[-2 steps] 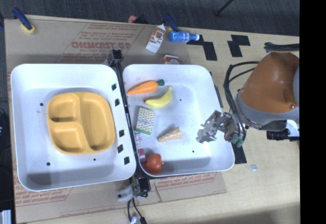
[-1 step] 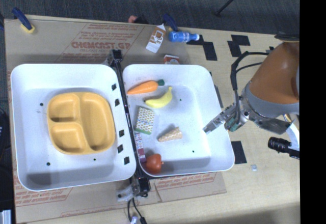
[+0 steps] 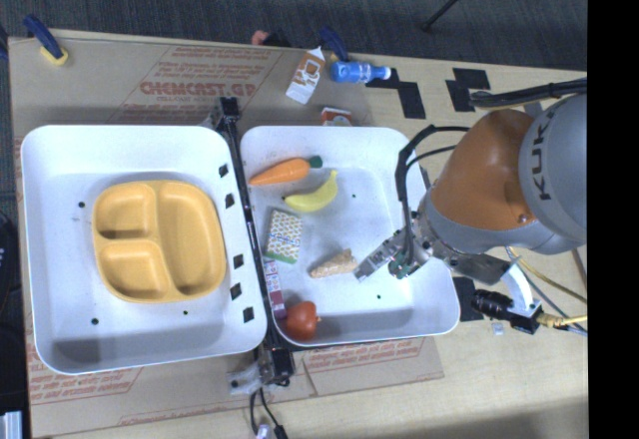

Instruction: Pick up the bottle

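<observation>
Two glossy white bins (image 3: 40, 227), blue plastic bottle (image 3: 349, 73) outside them, end effector (image 3: 384, 262) grip unclear

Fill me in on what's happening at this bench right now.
A grey and orange arm reaches in from the right, its gripper low over the right bin, close beside a tan piece of food. That bin also holds a carrot, a banana, a small packet and a tomato. A yellow divided plate sits in the left bin. A blue bottle lies on the bench beyond the bins, untouched.
</observation>
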`<action>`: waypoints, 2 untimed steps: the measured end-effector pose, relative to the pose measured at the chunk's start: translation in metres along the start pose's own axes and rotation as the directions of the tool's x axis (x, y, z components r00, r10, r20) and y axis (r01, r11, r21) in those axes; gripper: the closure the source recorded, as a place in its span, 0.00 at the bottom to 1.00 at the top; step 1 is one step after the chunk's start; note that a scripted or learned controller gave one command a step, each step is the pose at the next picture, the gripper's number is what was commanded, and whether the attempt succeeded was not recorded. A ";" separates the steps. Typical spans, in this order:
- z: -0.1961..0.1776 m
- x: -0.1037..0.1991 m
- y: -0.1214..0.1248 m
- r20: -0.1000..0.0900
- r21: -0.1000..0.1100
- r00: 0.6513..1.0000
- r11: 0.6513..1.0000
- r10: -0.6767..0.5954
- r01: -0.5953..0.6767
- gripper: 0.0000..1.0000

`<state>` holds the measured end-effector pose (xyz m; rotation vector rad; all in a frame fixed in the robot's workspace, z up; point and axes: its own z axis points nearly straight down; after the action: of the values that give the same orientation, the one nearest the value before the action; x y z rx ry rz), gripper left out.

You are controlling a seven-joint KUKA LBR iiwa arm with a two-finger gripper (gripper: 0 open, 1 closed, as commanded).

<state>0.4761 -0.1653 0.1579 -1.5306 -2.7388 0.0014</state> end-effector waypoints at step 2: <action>-0.020 -0.039 -0.024 0.001 -0.001 0.968 0.968 -0.252 0.252 1.00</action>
<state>0.4762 -0.2110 0.1781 -1.1713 -2.9121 0.0004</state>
